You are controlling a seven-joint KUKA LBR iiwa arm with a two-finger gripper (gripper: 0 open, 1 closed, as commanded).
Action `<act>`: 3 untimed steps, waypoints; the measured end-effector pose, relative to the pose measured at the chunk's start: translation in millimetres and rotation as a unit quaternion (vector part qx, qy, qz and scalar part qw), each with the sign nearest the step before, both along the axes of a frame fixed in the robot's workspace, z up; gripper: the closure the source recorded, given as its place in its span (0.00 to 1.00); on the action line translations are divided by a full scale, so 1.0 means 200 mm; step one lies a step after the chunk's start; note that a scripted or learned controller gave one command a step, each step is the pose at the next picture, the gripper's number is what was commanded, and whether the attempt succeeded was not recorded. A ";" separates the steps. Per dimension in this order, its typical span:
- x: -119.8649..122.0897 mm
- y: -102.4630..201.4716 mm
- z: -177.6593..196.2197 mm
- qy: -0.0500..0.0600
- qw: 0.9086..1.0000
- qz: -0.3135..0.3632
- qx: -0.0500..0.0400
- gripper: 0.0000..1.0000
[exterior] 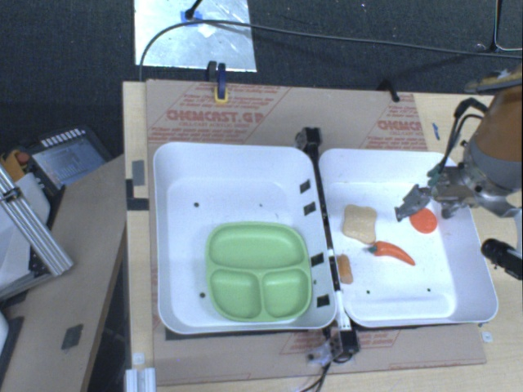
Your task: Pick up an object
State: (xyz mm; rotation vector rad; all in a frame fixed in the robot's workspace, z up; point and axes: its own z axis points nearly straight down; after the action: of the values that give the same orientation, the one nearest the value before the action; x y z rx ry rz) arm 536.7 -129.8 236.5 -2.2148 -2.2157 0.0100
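— Over the right bin [470,296], you say. Where exactly is your pincer?

— My gripper [425,204] hangs low at the bin's far right side, just beside the round orange-red piece [424,221], perhaps touching its upper edge. Whether I am released or clenched, I cannot tell; dark metal blurs together at this slant. Nothing shows as grasped.

— What else is within reach?

— Red-orange pepper [394,252] near the bin's middle, tan block [359,223] just left of it, and a small brown sausage-like piece [345,269] hard against the divider wall.

— Risks?

— The round piece looks flat and low — I judge it could slip out of a pinch or skid across the smooth white floor. It sits close to the right wall, so a descent slightly off could strike the rim. The pepper is tapered and may roll.

— And the surroundings?

— Left bin [176,219] bears a green divided plate [257,269]. Both bins rest on a cardboard sheet [245,114] over a tan bench; black clips along the shared wall. Dark carpet beyond, cables crossing it, a shiny foil panel [192,19] at the back.
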 end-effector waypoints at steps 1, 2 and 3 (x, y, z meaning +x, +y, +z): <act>0.01 0.00 0.03 -0.006 1.000 0.001 -0.001 0.00; -0.02 -0.02 -0.19 -0.004 1.000 0.000 -0.001 0.00; -0.03 0.03 -0.47 -0.004 1.000 0.001 0.000 0.00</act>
State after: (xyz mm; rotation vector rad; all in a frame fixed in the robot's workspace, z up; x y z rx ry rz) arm 529.9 -123.2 142.6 -2.2174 -2.2209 0.0018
